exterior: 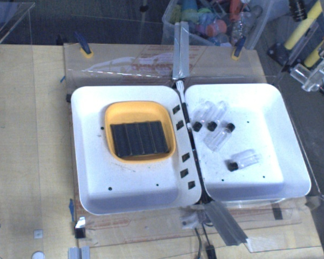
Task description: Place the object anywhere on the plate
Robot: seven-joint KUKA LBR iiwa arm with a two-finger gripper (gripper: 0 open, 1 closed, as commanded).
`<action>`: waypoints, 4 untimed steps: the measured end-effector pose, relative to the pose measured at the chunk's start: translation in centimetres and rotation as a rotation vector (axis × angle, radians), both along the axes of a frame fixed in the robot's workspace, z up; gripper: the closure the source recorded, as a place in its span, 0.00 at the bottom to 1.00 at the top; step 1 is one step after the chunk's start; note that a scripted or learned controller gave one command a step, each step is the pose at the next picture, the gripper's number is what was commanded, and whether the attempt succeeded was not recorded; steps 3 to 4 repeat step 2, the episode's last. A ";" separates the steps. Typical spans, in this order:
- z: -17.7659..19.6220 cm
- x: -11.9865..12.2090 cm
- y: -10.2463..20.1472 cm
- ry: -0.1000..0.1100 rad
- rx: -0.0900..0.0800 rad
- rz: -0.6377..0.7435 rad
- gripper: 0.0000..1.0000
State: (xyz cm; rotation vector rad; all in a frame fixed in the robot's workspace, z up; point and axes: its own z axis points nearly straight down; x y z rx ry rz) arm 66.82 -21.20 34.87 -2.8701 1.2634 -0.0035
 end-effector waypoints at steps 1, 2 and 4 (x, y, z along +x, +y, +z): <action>-3.5 0.0 -0.2 0.004 0.000 0.134 1.00; -10.7 0.0 -0.5 0.003 -0.001 0.243 1.00; -10.7 0.0 -0.5 0.003 -0.001 0.243 1.00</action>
